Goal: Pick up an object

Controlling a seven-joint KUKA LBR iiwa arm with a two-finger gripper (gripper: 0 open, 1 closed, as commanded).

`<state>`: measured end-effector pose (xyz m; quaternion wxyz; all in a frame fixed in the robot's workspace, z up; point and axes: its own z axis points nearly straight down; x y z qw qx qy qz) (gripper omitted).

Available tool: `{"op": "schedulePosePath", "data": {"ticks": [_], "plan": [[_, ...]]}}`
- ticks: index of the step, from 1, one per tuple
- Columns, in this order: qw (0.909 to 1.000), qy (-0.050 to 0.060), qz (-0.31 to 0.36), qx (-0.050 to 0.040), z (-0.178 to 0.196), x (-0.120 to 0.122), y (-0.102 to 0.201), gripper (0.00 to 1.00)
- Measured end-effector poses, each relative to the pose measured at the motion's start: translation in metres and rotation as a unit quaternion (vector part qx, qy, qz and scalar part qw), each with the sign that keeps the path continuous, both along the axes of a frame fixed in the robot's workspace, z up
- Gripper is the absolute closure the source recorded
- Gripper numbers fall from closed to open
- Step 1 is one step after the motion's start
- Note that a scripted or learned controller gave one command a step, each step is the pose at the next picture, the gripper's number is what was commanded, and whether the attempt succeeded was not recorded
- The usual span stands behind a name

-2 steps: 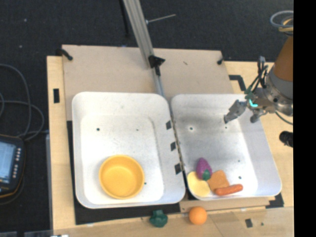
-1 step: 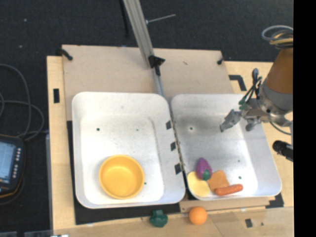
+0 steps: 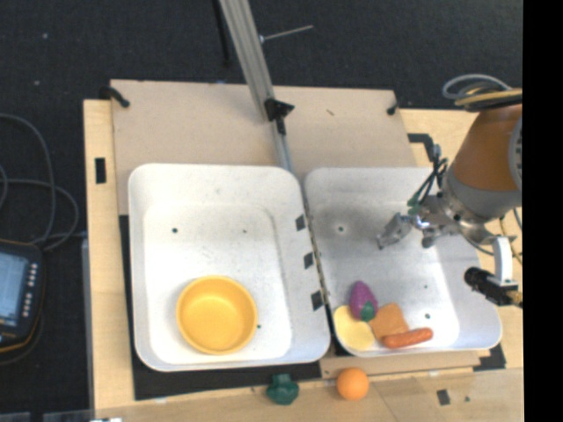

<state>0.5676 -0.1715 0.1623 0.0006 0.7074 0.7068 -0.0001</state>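
In the right bin (image 3: pixel 352 200), a cluster of toy food lies at the front edge: a purple piece with a green tip (image 3: pixel 361 299), an orange piece (image 3: pixel 388 320), a pale yellow piece (image 3: pixel 353 331) and a red-orange carrot-like piece (image 3: pixel 407 338). My gripper (image 3: pixel 408 230) hangs above the bin's right middle, well behind the cluster, its fingers spread open with nothing between them. A yellow bowl (image 3: pixel 216 314) sits at the front of the left bin (image 3: pixel 176 200).
An orange ball (image 3: pixel 352 383) and a small green object (image 3: pixel 282 389) lie on the bench in front of the bins. A metal pole (image 3: pixel 251 55) rises from between the bins at the back. A tablet (image 3: pixel 18 293) sits at far left.
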Motion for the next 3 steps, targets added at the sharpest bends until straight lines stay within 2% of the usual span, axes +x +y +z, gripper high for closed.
{"op": "schedulePosePath", "data": {"ticks": [1,2,3], "plan": [[1.0,0.0,-0.001,-0.0001,-0.041,0.001,0.003,0.0],[1.0,-0.002,-0.003,0.0003,-0.03,0.002,0.003,1.0],[1.0,-0.003,0.002,-0.0001,0.025,0.002,0.012,1.0]]}}
